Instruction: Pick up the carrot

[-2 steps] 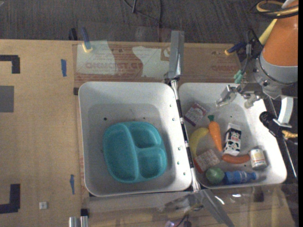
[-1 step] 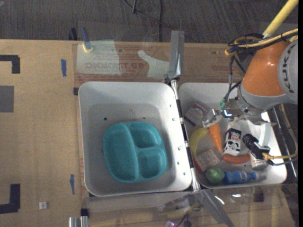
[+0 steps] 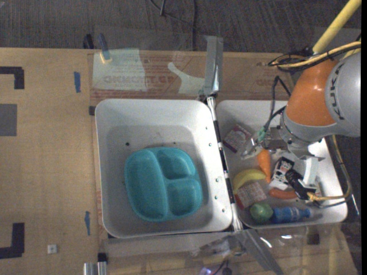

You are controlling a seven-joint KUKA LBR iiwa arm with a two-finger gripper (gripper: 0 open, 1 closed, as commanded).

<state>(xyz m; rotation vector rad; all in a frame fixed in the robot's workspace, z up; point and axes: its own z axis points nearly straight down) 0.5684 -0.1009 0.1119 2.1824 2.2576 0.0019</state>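
right bin (image 3: 243, 114): carrot (image 3: 264, 164) lies near the bin's middle, long axis running roughly up-down in the view, its upper end right under the gripper (image 3: 259, 148). the gripper is down inside the bin at that upper end, seemingly in contact with it; whether it is spread, pressed together or pinching the carrot cannot be told from this angle. arm comes in from the right, orange band (image 3: 309, 102) above the bin's far right corner. around the carrot: a crinkled wrapper (image 3: 238, 136) up-left of the gripper, a yellow banana-like fruit (image 3: 249, 177) just left of the carrot's lower end, a small white box with black marks (image 3: 282, 169) just right of it. near edge of the bin: second packet (image 3: 250, 193), green round fruit (image 3: 261, 212), blue bottle (image 3: 289, 214) on its side, and a darker orange elongated piece (image 3: 282, 193) lying crosswise above the bottle. left bin (image 3: 114, 113): a teal divided tray (image 3: 163, 182), flat on the floor.
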